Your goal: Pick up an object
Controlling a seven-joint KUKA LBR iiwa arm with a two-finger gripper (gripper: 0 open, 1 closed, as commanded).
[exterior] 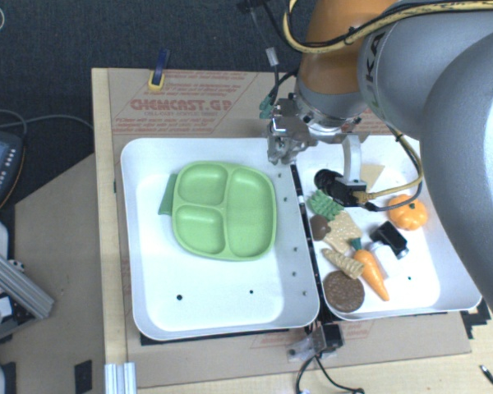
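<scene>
gripper [281,148]: upper centre, above the bins' shared rim; fingers can't tell, nothing seen held
toys [355,245]: right bin, heaped, probably the target
plate [224,210]: left bin, flat

Grey arm [444,72] reaches in from right, tool [281,148] pointing down

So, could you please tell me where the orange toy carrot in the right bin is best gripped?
Probably across the orange toy carrot at its thick upper end, coming straight down; it lies flat, tapering toward the bin's front edge, though a ridged tan piece crowds its left side.
</scene>
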